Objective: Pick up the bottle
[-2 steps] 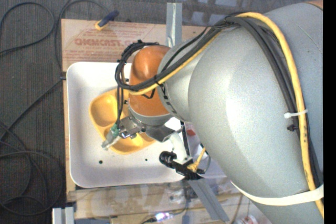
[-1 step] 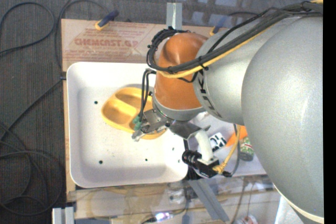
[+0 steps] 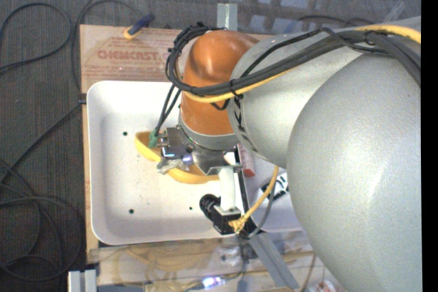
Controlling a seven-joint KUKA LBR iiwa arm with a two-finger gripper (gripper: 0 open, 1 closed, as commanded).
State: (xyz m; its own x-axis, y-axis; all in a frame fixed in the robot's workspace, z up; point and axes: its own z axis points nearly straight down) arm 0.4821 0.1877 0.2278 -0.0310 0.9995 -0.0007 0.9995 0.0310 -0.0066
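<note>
The arm (image 3: 287,120) hangs low over the left bin (image 3: 109,167) — right above something yellow (image 3: 185,176) — its grip impossible to judge.

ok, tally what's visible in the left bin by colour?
Yellow: 1, a curved yellow object in the white bin, partly hidden under the arm's wrist
Red: 1, a small red bit at the arm's edge, too hidden to identify
Total: 2 visible; the arm may hide more.
</note>
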